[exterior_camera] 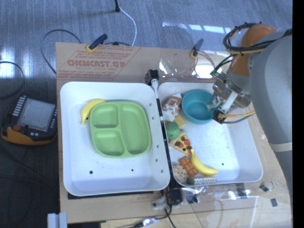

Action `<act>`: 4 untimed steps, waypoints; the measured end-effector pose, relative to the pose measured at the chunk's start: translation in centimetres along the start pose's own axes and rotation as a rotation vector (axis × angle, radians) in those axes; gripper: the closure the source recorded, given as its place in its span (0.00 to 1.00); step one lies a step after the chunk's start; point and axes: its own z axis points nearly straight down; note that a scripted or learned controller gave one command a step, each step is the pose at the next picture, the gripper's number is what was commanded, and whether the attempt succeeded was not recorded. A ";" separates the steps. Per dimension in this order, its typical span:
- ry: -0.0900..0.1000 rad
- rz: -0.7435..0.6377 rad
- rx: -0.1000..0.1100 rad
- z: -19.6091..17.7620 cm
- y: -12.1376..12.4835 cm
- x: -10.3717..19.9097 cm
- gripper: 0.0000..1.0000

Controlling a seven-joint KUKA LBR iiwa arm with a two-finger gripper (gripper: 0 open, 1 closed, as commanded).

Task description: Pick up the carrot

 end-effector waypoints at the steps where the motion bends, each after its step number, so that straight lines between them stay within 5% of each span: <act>1: 0.036 0.567 0.032 -1.9 -6.4 -3.5 1.00; 2: 0.038 0.567 0.031 -2.0 -6.4 -3.5 0.00; 3: 0.039 0.622 0.026 -3.9 1.8 -5.7 0.00; 4: 0.033 0.617 0.034 2.4 4.3 -1.6 0.00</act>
